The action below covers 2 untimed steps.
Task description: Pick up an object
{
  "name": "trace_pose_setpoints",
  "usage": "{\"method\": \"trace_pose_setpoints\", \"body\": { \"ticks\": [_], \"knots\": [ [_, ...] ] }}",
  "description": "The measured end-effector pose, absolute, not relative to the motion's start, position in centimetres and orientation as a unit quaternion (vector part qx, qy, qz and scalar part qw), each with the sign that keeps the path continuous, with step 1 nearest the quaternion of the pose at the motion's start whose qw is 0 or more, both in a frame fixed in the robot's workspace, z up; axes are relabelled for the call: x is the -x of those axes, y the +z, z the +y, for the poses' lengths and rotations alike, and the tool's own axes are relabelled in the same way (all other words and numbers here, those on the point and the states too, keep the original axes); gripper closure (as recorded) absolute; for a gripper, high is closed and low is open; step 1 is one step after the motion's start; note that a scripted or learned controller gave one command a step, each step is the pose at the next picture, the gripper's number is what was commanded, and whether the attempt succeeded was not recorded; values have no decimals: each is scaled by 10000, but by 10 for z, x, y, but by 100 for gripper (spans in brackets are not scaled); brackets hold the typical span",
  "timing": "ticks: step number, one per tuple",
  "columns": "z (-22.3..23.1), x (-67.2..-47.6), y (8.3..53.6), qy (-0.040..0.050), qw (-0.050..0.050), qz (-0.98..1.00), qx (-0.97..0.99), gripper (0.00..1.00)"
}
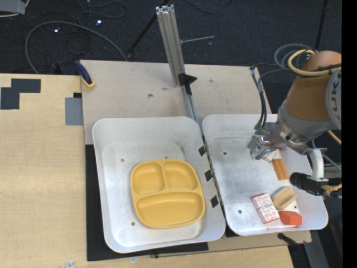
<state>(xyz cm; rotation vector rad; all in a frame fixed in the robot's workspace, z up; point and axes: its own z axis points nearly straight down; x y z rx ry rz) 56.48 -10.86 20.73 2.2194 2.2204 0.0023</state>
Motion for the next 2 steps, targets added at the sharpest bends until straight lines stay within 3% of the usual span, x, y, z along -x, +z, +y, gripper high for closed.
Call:
{"method": "trace_pose_setpoints", "body": {
  "ticks": [2],
  "knots": [
    [-1, -557, 211, -8, -15, 7088, -7054, 100]
  ]
}}
